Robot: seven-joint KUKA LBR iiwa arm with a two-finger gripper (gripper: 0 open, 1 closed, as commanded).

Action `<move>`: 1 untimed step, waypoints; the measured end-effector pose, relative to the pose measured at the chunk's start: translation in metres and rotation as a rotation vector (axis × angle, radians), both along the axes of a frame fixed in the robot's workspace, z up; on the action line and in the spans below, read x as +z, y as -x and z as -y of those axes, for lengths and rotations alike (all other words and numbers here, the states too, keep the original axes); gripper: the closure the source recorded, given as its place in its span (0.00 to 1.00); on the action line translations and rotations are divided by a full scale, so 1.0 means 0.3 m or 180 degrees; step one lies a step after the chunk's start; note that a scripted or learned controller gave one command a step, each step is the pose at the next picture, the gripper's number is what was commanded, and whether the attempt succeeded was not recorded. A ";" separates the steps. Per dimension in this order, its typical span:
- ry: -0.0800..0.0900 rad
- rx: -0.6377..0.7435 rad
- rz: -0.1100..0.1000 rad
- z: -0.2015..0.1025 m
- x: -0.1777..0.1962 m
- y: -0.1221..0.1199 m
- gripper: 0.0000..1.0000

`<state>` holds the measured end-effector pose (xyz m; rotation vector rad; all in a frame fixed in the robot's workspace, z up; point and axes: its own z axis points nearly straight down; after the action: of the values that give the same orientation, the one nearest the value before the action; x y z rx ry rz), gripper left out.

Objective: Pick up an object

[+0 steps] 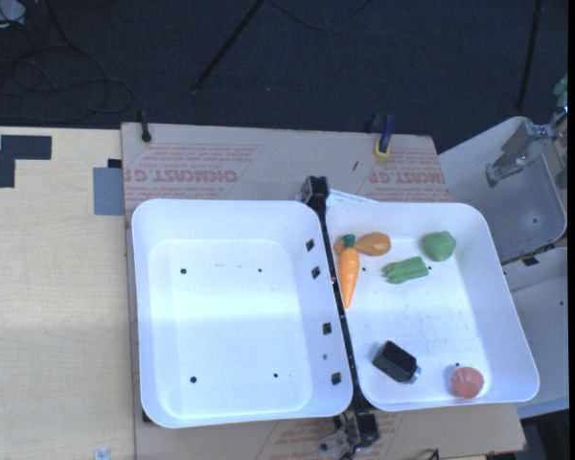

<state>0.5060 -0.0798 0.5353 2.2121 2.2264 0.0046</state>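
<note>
In the camera view, the right bin holds a carrot, an orange piece, two green items, a black block and a reddish ball; the left bin adjoins it. The gripper's state cannot be told.

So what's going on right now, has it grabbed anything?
Nothing grabbed. Gripper off at right, outside the bins. Carrot, black block and the rest lie loose in right bin. Nothing in the way.

Six small things in the right bin

Carrot along the divider, orange lump touching it; green block, green pod; black box and reddish ball at my near edge.
</note>
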 end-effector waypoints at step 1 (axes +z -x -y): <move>0.0002 -0.0006 -0.0030 0.007 0.019 0.000 1.00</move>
<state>0.5061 -0.0818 0.5411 2.2187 2.2287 -0.0067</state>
